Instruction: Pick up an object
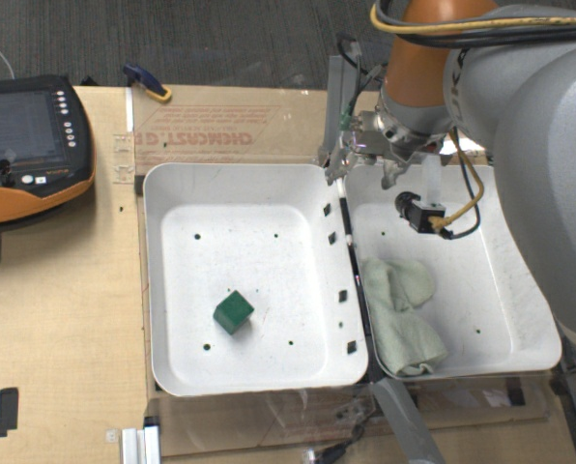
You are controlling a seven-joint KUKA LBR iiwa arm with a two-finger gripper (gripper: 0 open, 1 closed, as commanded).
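Note:
A small green cube (234,311) lies in the left white bin (172,259), toward its front middle. A crumpled pale green cloth (404,317) rests in the right white bin (501,298), against its left wall near the front. My gripper (366,167) hangs under the orange band of the arm, over the back left corner of the right bin, close to the divider between the bins. It is well apart from both the cube and the cloth, and nothing shows in it.
An orange and black teach pendant (27,158) lies on the bench at far left. A cardboard sheet (220,129) sits behind the left bin. The bulky grey arm (530,114) covers the back right of the right bin.

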